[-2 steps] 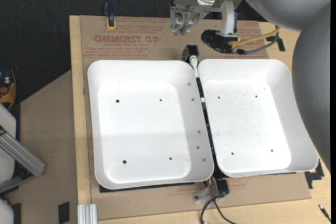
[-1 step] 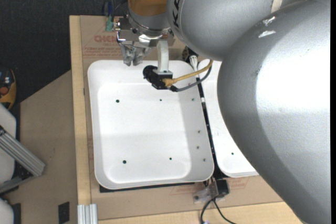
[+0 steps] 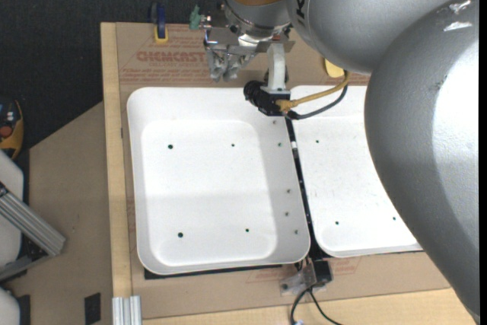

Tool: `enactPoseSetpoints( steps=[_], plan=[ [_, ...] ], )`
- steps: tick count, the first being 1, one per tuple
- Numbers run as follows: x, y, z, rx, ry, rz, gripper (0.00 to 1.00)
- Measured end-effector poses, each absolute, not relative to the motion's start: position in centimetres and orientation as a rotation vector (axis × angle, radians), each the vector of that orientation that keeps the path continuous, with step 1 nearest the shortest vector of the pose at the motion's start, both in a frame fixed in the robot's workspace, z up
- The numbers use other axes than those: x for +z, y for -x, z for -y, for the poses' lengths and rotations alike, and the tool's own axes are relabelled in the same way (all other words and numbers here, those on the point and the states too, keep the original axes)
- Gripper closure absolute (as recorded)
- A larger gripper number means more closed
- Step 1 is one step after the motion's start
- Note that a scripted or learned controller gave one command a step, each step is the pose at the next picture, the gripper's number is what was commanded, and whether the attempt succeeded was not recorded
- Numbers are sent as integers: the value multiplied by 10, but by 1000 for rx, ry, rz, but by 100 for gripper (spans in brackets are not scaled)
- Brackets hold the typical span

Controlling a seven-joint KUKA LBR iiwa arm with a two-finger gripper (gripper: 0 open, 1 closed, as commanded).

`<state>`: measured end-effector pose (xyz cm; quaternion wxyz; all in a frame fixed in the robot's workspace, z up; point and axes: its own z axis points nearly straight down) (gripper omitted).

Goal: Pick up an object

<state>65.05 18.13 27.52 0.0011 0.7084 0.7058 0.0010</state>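
**A:** Your gripper [image 3: 226, 71] sits at 12 o'clock, over the desk [image 3: 122, 164] just past the far rim of the left bin [image 3: 205, 251]. Can't tell how the jaws stand, the wrist hardware blocks them.

**B:** Where's the object?

**A:** Can't point you to one. The left bin floor reads bare apart from small dark dots; the grey arm [image 3: 403, 49] hides much of the right bin [image 3: 342, 186], so a piece could be under there.

**B:** Risks?

**A:** You descend here, you likely close on nothing or hit the rim. Also watch the cable [image 3: 316, 104] at 1 o'clock; it could snag the bin edge.
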Motion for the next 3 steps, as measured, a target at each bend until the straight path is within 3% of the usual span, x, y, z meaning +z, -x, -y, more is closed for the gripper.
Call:
enactPoseSetpoints(
  steps=[1, 2, 3],
  plan=[
    [306, -638, -187, 7, -2219, -2221, 100],
    [233, -632, -227, -11, -2221, -2229, 100],
    [311, -650, -187, 11, -2222, -2213, 100]
  ],
)
